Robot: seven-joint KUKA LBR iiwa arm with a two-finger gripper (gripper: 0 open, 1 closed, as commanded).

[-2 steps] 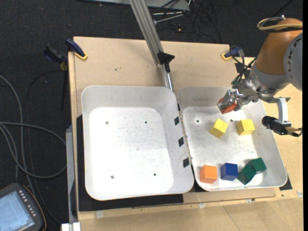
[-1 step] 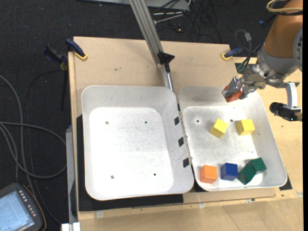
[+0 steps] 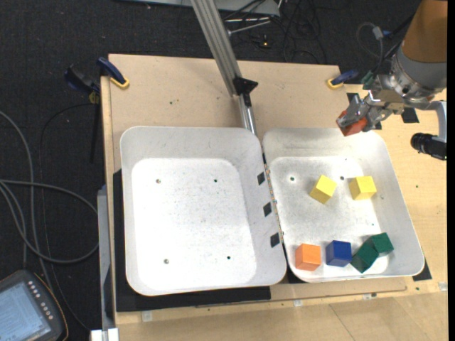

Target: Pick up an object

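Raised over the far right corner of the right bin (image 3: 398, 190), the tool (image 3: 353, 123) hangs from the grey arm (image 3: 419, 62), whose orange band shows at the upper right of the camera view. Its fingers are clamped on a small red-orange block (image 3: 350, 126), which sits between them above the bin's far rim and clear of the bin floor.

Six more blocks lie in that right bin. Two yellow blocks rest near the middle: the left yellow block (image 3: 323, 189) is tilted, and the right yellow block (image 3: 363, 187) sits just beside it, apart from it. Along the near wall stand an orange block (image 3: 308, 256) and a blue block (image 3: 339, 253), close together. To the right of the blue one, two green blocks touch each other: a dark green block (image 3: 365, 256) next to the blue one, and a brighter green block (image 3: 382, 244) just behind it, toward the bin's right wall.

Beside it, the left bin (image 3: 192, 212) adjoins the right one along a seam marked by small black tabs. Both bins sit on a tan wooden surface (image 3: 178, 91). A metal pole (image 3: 220, 41) slants across the far side of the surface toward the seam between the bins.
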